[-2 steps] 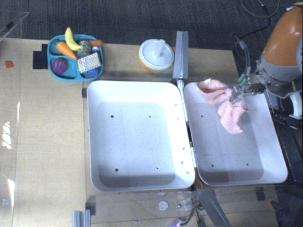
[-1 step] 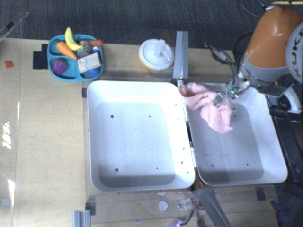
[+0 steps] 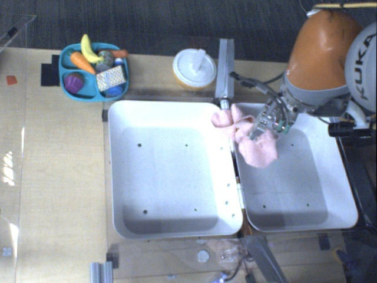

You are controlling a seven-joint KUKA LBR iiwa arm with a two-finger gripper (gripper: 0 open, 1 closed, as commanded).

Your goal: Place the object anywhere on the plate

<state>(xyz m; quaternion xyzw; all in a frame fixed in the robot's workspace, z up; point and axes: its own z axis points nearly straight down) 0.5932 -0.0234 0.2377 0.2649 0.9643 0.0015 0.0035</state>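
While two shallow white bins sit side by side on the bench, the left bin [image 3: 171,229] and the right bin [image 3: 306,217], one grey arm [image 3: 321,46] with an orange band reaches in from the right over the right bin's upper left corner. One gripper [image 3: 259,131] hangs at its end, and its two fingers are closed narrow on the pink cloth [image 3: 250,137], whose folds show on either side of them. One such cloth is in view: its upper lobe lies against the divider between the bins near the far wall, and its lower lobe hangs or rests within the right bin; which of the two cannot be told. Beyond the bins, on the bench, stands one blue divided plate [image 3: 63,82] bearing several toy foods, among them one banana [image 3: 89,50] and one carrot [image 3: 81,62]. One white lidded cup [image 3: 194,68] stands well apart from the plate, behind the left bin.
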